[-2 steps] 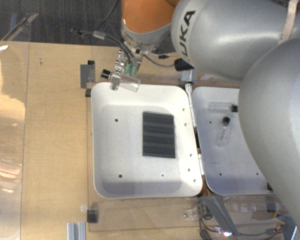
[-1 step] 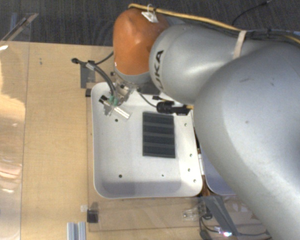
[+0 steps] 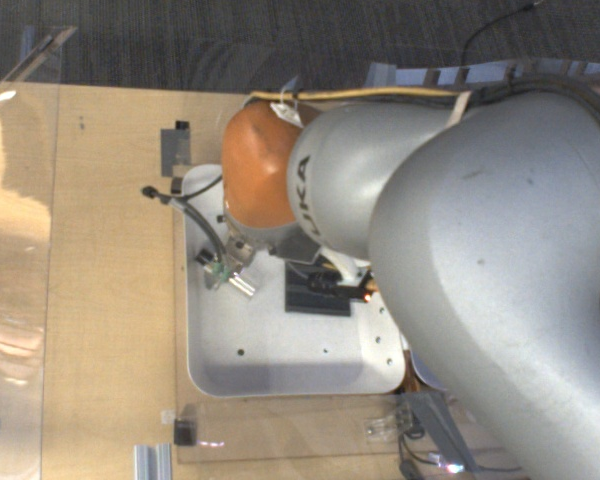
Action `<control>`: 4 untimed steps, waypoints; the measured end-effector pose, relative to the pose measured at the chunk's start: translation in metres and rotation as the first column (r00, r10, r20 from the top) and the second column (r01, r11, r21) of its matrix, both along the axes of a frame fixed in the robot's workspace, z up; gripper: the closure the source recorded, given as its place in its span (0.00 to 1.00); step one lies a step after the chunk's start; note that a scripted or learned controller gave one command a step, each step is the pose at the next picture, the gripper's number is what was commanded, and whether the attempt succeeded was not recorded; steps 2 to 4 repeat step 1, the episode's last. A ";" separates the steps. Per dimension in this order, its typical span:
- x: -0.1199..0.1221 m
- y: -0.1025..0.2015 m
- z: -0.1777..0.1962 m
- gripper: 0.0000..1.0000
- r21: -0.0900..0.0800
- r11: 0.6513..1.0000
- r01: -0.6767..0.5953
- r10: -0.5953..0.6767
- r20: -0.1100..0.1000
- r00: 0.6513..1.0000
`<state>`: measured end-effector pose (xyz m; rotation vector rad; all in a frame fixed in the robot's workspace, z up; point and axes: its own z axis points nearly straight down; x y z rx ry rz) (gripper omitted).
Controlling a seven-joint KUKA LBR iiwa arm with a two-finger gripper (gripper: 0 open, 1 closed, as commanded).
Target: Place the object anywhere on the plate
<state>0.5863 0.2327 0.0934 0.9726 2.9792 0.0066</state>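
Observation:
The grey arm with its orange band (image 3: 258, 173) reaches in from the right and covers most of the bench. My gripper (image 3: 230, 276) hangs low over the left part of the white bin (image 3: 280, 368), close to its left wall. A small green-and-grey bit (image 3: 213, 272) shows at the gripper's tip; I cannot tell whether it is a separate object or held. A bluish curved edge (image 3: 420, 373) peeks out below the arm at the bin's right corner; it may be the plate's rim. The arm hides the second bin.
The bin's floor in front of the gripper is bare white with a few small dark specks (image 3: 241, 351). A dark cable (image 3: 185, 203) loops over the bin's upper left corner. Wooden bench top (image 3: 90, 268) extends to the left.

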 end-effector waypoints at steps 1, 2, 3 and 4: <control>0.015 -0.005 0.038 1.00 -0.003 0.769 -0.639 0.639 0.002 0.769; 0.015 -0.005 0.038 1.00 -0.003 0.769 -0.639 0.639 0.002 0.769; 0.015 -0.005 0.038 1.00 -0.003 0.769 -0.639 0.639 0.002 0.769; 0.015 -0.005 0.038 1.00 -0.003 0.769 -0.639 0.639 0.002 0.769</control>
